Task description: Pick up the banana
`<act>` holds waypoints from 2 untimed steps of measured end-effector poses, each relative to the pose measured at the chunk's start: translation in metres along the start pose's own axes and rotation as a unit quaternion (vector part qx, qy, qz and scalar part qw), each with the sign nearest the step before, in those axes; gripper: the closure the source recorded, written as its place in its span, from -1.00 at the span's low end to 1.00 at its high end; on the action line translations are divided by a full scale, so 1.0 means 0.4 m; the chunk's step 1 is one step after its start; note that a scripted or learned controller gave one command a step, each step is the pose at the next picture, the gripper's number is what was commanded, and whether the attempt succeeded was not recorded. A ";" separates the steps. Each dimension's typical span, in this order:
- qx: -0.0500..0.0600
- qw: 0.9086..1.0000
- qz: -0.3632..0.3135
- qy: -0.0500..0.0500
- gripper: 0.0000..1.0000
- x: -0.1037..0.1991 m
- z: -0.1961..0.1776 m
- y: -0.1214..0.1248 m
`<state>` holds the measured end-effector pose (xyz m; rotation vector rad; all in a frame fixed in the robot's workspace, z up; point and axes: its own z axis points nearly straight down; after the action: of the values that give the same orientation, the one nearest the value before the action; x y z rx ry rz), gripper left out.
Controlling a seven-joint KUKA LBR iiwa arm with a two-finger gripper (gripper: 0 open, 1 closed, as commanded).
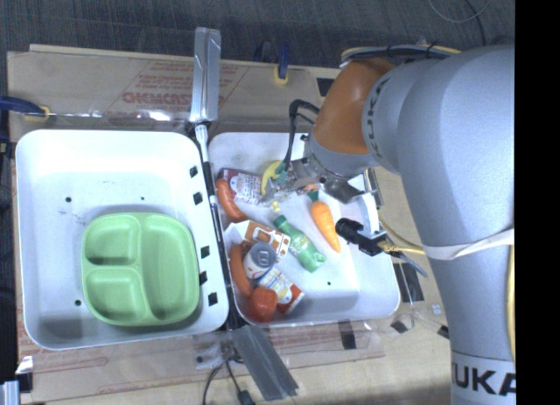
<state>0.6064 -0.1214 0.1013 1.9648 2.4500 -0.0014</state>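
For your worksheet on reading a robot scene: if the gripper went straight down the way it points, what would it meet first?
Probably the banana, directly under the gripper in the right bin; depth is hard to judge.

You have two bins side by side — the left bin [44, 219] holds a divided plate [140, 268]. In the right bin [367, 294], the banana [272, 174] lies at the back, the carrot [325, 223] right of the bottle [297, 242], the can [260, 260] nearer front.

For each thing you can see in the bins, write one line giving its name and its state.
banana: lying in right bin, partly hidden under gripper
carrot: lying loose, right bin
green bottle: on its side
can: lying among the packets
green plate: flat in left bin
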 end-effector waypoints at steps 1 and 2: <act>0.002 1.000 -0.018 0.001 1.00 0.083 0.026 -0.103; 0.001 0.998 0.061 0.001 1.00 -0.063 0.023 0.001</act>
<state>0.6125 -0.1460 0.0921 2.1126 2.3277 -0.0028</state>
